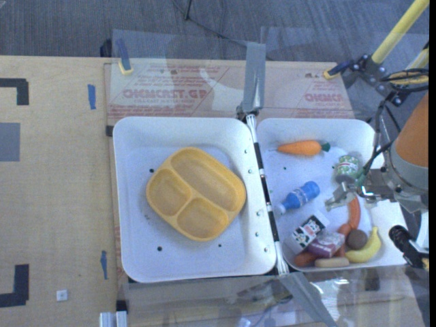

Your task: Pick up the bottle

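One blue bottle (300, 197) lies just left of the fingers (343, 195) (whether they're apart or together I cannot tell), untouched in the right bin (272, 136).

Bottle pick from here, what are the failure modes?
1. The tool sits to the right of the blue bottle, not over it, so a straight descent would likely miss.
2. The bottle lies on its side and may roll away when touched.
3. The milk carton and red pepper lie close by; the tool could catch one instead.
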{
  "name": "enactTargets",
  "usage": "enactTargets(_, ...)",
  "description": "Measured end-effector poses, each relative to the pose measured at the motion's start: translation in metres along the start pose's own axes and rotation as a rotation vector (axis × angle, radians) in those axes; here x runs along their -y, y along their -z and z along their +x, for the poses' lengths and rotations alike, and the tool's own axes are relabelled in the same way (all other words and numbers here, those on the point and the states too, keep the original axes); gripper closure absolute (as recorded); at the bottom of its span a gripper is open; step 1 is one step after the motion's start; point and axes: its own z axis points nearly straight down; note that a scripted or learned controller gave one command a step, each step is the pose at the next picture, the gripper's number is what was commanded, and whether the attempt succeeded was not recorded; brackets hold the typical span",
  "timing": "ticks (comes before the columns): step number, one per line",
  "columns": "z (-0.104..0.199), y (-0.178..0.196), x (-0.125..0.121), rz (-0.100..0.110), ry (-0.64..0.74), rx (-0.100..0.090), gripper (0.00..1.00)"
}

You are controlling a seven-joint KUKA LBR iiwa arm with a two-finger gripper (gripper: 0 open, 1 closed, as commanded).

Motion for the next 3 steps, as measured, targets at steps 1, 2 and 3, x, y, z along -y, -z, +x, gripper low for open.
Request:
enactTargets(1,0.006,0.002,0.002,-0.002,-0.202,0.001,0.00)
enactTargets(2,0.073,-0.012,-0.060,-0.001,-0.261,0.001,0.00)
enactTargets(3,0.032,-0.113,-0.061,-0.010,-0.290,-0.001,0.00)
